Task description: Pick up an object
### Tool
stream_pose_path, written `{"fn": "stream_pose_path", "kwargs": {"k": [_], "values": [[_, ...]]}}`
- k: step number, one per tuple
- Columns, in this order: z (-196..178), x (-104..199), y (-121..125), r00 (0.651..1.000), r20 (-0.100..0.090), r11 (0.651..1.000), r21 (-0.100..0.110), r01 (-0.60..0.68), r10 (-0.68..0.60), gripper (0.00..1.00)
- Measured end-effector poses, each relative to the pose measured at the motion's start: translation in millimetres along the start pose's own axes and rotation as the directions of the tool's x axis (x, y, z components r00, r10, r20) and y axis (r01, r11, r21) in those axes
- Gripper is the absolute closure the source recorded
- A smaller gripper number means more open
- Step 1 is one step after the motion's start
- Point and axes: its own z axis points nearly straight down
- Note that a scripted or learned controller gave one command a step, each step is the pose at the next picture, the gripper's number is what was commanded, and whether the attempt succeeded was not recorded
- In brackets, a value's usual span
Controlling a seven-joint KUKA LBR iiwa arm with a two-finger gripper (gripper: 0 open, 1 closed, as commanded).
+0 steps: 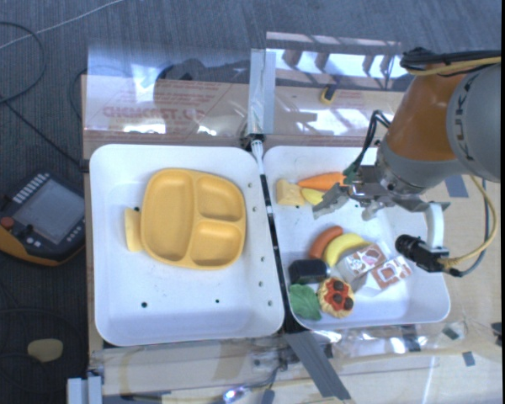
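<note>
Bins: we see two shallow white bins [109,310]; the left one holds a yellow plastic tray with three parts [192,217].
Arm: our grey gripper [353,199] hangs over the right bin, fingers spread wide, holding nothing.
Toy: the orange plastic carrot [321,181] lies long-ways left to right, just left of the fingers.
</note>
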Motion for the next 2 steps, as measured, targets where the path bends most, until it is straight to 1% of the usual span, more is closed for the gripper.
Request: {"fn": "stream_pose_path", "kwargs": {"k": [1,2], "values": [[94.2,-1.7,-16.9,0.999,0.0,0.999,-0.005,0.039,-0.039,0.0],[85.1,-1.7,-16.8,0.999,-0.001,0.999,-0.004,0.038,-0.038,1.0]]}}
